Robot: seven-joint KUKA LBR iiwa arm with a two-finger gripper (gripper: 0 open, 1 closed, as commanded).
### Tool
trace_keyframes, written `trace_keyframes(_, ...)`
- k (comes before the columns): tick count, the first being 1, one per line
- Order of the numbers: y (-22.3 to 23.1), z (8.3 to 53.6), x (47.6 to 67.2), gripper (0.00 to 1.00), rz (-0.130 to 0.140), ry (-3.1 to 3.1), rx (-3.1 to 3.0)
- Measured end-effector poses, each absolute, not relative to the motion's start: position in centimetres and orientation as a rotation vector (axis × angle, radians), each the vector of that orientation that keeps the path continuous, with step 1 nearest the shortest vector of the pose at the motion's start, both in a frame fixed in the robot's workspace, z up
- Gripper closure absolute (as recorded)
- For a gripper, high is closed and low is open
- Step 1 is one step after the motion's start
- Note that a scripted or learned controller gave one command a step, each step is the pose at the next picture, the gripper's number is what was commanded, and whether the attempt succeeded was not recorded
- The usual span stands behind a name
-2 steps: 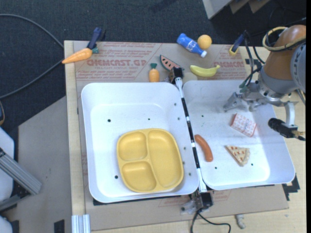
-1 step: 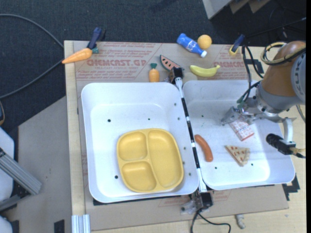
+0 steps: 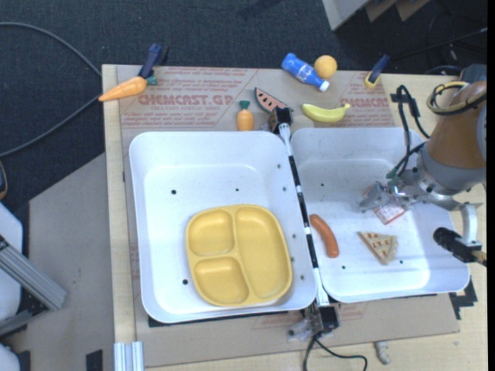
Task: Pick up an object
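In the right bin the gripper hangs low over the white floor, reaching in from the right on the grey arm with its orange band. Whether anything sits between its parts cannot be told from this slant; a small reddish-white object lies right under and just beside the tip, possibly touching it. Nearer the front wall of that bin, a tan waffle-like wedge lies flat, apart from the gripper. Toward the bin's left wall rests an orange-red sausage, well apart from the wedge. The left bin holds a yellow divided tray. Behind the bins, on the worktop, lie a banana, a blue bottle, an orange ball, a watermelon slice, a small carrot and a larger carrot.
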State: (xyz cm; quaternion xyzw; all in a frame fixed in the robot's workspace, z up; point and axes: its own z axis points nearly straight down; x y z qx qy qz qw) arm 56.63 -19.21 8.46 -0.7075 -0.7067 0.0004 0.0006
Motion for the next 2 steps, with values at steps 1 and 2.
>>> trace_keyframes(1,-19.2,9.5,56.7,1.0,-0.001,-2.221,-2.223)
trace_keyframes(2,-13.2,8.4,60.3,1.0,-0.002,-2.224,-2.22)
